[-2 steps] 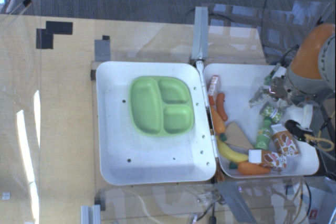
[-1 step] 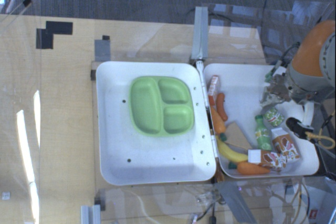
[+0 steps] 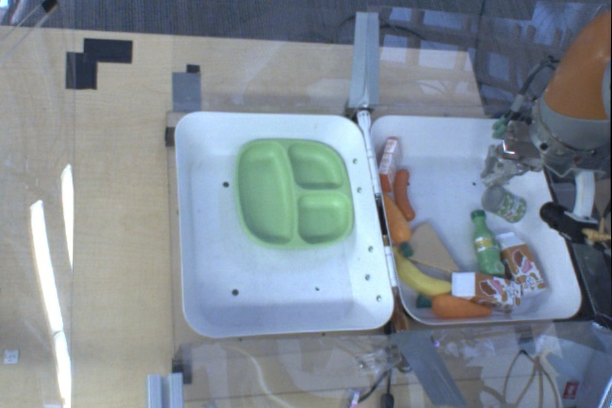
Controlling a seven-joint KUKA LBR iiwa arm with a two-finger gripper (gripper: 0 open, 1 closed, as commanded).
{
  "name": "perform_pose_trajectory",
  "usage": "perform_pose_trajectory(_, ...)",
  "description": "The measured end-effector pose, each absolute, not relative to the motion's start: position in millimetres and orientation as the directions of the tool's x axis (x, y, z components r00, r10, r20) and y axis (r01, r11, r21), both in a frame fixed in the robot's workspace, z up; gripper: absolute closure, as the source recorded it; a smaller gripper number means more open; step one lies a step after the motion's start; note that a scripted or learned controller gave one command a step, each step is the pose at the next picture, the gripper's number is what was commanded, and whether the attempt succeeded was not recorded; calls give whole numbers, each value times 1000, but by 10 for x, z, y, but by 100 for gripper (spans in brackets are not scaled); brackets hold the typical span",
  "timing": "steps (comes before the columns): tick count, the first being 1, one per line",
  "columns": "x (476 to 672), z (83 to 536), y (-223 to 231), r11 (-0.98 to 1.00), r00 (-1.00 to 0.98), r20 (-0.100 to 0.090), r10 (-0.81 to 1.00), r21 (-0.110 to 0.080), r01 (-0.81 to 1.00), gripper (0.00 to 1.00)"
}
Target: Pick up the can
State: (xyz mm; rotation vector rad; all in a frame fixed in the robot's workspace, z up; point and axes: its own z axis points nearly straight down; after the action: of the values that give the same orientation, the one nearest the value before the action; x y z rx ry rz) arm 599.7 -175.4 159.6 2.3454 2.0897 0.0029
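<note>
The gripper [image 3: 501, 169] hangs over the right bin [image 3: 440, 134], directly above the can [image 3: 504, 204], which lies on its side just left of the bin's right wall; whether its jaws are spread cannot be told. A bottle [image 3: 486, 244] stands nearby; a green tray [image 3: 293, 191] sits in the left bin [image 3: 206, 301].

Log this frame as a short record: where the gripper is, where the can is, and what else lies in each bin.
gripper: low over the right bin's far right side, just above the can
can: green-labelled, on its side in the right bin
grasp: not visible
right bin, other items: green bottle, banana, carrot, juice carton
left bin: holds a green divided tray
</note>
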Motion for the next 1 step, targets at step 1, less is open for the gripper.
perform_pose_trajectory(1, 5666, 1235, -1871, -132, 132, 1, 991, 1, 991, 100)
